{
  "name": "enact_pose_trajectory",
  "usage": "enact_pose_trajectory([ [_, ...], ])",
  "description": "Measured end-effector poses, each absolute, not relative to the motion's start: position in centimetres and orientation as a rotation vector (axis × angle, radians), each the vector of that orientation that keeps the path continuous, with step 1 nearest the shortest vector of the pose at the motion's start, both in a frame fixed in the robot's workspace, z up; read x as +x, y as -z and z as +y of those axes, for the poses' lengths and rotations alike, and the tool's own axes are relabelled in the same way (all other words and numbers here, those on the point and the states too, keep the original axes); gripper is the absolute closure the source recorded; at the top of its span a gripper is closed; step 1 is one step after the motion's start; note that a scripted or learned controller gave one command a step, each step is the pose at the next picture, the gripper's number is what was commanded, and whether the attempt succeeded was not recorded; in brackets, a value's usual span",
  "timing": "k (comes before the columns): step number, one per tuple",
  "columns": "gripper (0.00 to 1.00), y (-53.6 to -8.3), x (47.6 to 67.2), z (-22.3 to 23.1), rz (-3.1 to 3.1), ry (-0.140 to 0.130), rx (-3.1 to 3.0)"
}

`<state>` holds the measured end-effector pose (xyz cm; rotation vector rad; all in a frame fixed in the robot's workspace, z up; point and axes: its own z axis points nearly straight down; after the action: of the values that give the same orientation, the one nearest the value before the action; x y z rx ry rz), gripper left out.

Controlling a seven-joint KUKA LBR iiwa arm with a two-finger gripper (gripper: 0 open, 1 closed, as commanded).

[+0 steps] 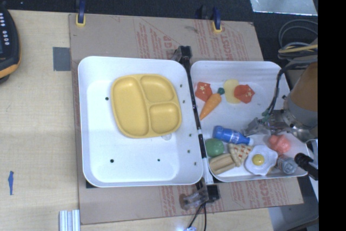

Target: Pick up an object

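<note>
Arm [303, 97] reaching in from right, end effector [263, 126] low over right bin [238, 66], finger opening unclear

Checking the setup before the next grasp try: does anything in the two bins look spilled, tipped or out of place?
Nothing stands out. The yellow divided plate lies flat in the left bin. The toy foods, among them the carrot, blue bottle and fried egg, lie loosely jumbled but all inside the right bin.
</note>
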<state>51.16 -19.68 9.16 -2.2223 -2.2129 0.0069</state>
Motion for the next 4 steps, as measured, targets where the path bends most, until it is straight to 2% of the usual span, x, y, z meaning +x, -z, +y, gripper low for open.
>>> enact_pose_trajectory([
  [1, 0.0, -9.3, 59.4, -18.0, -2.233, 0.004, -2.215],
  [2, 0.0, -9.3, 65.9, -18.6, -2.232, 0.003, -2.217],
  [3, 0.0, -9.2, 61.9, -19.7, -2.221, -0.007, -2.216],
  [4, 0.0, -9.3, 65.8, -18.9, -2.229, 0.0, -2.216],
])
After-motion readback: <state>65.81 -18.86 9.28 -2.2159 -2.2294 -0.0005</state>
